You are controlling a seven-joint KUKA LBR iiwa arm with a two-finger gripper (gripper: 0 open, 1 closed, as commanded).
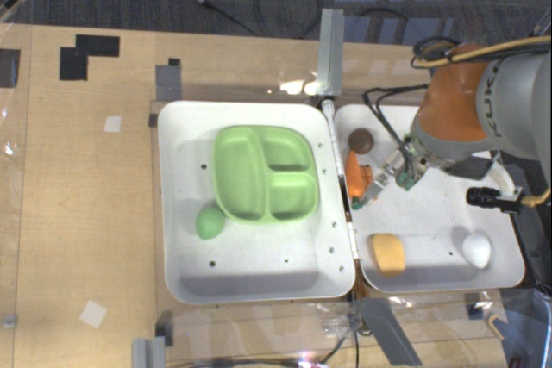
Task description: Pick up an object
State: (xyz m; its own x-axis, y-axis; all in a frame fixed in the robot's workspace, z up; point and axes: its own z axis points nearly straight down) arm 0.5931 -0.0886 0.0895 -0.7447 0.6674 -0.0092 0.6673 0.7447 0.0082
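In the right bin [440,211] an orange carrot-like piece [354,174] with a green end lies against the left wall. My gripper [366,192] slants down to the left, its tip right beside this piece and touching or nearly touching it. A brown ball [360,140] sits at the bin's back left. A yellow block [388,253] lies near the front, and a white egg-shaped object [476,250] rests at the front right.
The left bin [185,185] holds a green compartment plate [263,174] and a small green ball [210,223] at the plate's front left corner. A metal post [330,47] stands behind the divide between the bins. Black cables run along the right bin's right side.
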